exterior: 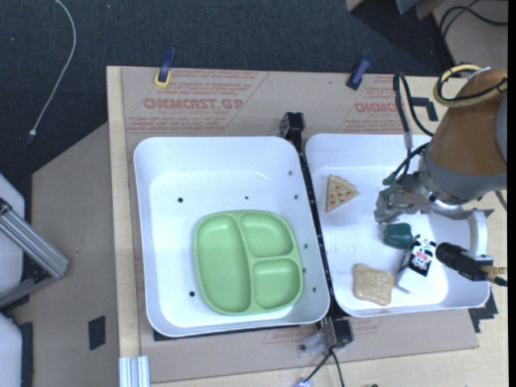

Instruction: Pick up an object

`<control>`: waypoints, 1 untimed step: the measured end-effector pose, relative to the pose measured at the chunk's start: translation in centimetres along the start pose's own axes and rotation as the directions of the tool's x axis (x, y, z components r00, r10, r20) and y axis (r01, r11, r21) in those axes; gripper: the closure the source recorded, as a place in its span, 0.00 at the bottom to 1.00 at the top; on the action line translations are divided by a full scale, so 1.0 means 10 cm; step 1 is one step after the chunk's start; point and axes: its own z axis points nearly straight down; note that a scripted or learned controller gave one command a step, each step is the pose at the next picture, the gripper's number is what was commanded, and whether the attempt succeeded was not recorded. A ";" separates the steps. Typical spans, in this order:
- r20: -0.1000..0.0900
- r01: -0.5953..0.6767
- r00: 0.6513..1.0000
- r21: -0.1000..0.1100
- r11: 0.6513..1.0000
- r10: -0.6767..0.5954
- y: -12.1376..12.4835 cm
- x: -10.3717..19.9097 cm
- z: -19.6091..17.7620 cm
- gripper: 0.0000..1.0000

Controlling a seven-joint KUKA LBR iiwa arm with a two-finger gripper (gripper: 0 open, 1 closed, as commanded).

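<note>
Two white bins sit side by side on a brown board, a black divider strip running between them.

Left bin [161, 176]: holds a green plate [246, 260] with three compartments, lying flat toward the near side. Nothing shows in any compartment.

Right bin [355, 156]: several small things.
- A tan wedge [339, 192], like a pizza slice, lies toward the far left part, near the divider.
- A tan toast-shaped piece [373, 284] lies flat near the front rim.
- A dark green block [397, 235] sits mid-bin, just below the gripper.
- A small white box [418, 263] with a black and red print lies just right of and nearer than the green block, tilted.

Arm [472, 135]: comes in from the right, orange band above the grey wrist, over the right bin. Gripper [393, 208] hangs low over the bin's middle, directly above the dark green block's far edge. Whether it touches the block I cannot tell. Whether its jaws are open or closed I cannot tell either; nothing is seen clamped between them.

Two clamps, one blue and yellow [165, 68], one blue [359, 71], pin the board's far edge.
</note>
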 end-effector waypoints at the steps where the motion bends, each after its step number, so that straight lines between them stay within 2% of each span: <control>1: 0.000 0.000 1.000 -0.004 1.000 0.000 0.06 0.00 -0.63 1.00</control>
